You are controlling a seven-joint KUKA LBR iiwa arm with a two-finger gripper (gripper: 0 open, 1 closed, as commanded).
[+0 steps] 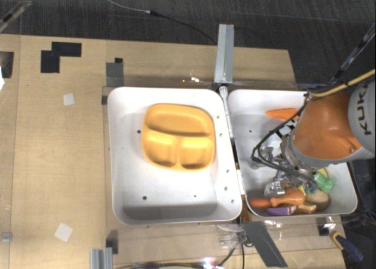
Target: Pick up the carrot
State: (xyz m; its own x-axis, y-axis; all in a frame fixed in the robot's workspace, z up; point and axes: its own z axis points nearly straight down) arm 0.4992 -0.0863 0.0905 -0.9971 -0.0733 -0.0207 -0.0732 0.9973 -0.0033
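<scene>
The carrot is a tapered orange piece lying near the far wall of the right bin, its right end hidden behind the arm's orange band. My gripper hangs low over the near part of that bin, above a pile of toy food and well apart from the carrot. Cables and the wrist hide much of the gripper.
Under the gripper, along the right bin's near wall, lie an orange-brown stick, a purple piece, tan pieces and a green piece. The left bin holds a yellow divided tray.
</scene>
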